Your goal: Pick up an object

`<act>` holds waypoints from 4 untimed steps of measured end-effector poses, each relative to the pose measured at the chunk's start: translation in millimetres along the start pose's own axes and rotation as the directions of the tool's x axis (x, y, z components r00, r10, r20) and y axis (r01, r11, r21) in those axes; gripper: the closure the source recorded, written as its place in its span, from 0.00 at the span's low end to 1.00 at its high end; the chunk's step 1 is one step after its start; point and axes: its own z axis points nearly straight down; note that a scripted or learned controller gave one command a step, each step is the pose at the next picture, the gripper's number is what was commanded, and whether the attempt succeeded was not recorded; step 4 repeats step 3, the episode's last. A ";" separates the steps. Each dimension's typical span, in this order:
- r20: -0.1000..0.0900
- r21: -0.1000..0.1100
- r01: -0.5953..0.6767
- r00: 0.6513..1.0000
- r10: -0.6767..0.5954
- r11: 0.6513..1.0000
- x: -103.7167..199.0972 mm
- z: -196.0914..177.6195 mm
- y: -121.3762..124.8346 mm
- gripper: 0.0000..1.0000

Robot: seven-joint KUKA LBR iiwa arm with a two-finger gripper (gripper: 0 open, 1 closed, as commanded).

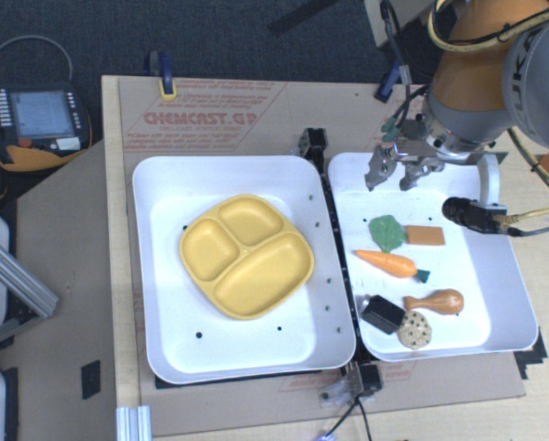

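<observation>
nearest us, at the front of the right bin (pixel 504 333), we see a speckled round cookie (pixel 415 330) touching a small black block (pixel 383 314), with a brown drumstick (pixel 435 301) just behind them. a little further in lies the carrot (pixel 386 263), the piece we judge easiest to take. it looks like a toy: light, stiff, smooth and a bit slippery, so we would take hold across its thick orange middle, not at the tapered end. its long axis runs nearly left to right, point toward the left bin (pixel 155 274) and teal stub toward the right. behind it sit a green leafy piece (pixel 387 232) and an orange slab (pixel 425 236), touching. the left bin carries a yellow divided plate (pixel 246 255). farthest back, the tool (pixel 398 175) hangs over the right bin's rear edge, fingers spread apart and holding nothing, well apart from the carrot.
</observation>
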 end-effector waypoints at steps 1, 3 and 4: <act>0.000 0.002 -0.001 1.000 0.001 1.000 44.5 9.0 -25.1 1.00; 0.000 0.001 0.000 1.000 0.000 1.000 129.0 -2.0 -90.1 1.00; 0.000 0.001 0.000 1.000 0.000 1.000 129.0 -2.0 -90.1 1.00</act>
